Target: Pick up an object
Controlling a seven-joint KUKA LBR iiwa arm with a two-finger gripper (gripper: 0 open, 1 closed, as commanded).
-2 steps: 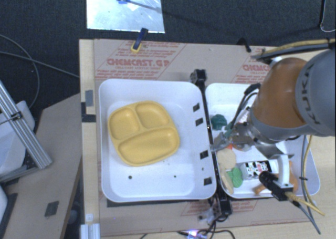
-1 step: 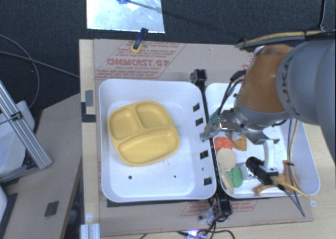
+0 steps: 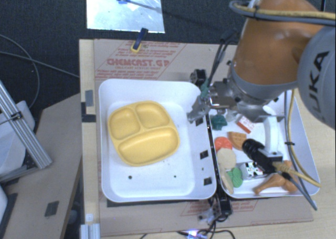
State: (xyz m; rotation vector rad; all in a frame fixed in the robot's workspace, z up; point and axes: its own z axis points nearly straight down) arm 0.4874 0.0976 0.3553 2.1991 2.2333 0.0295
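Observation:
My gripper point(image 3: 198, 111) hangs over the inner edge of the left bin point(image 3: 157, 188), right beside the divider between the two bins. No object shows in its grasp. A yellow divided plate point(image 3: 142, 132) lies in the left bin, to the left of the gripper. In the right bin point(image 3: 307, 154), just past the divider, lie a teal item point(image 3: 218, 122), a red round piece point(image 3: 223, 142), an orange wedge point(image 3: 237, 139), a beige piece point(image 3: 227, 158) and a green piece point(image 3: 236, 178). The arm's bulk hides the back of the right bin.
A brown toy point(image 3: 273, 183), a small printed card point(image 3: 252, 169) and a red-and-white piece point(image 3: 244, 125) also lie in the right bin. A shiny sheet point(image 3: 126, 1) lies behind the bins. A metal frame point(image 3: 21, 127) stands at the left.

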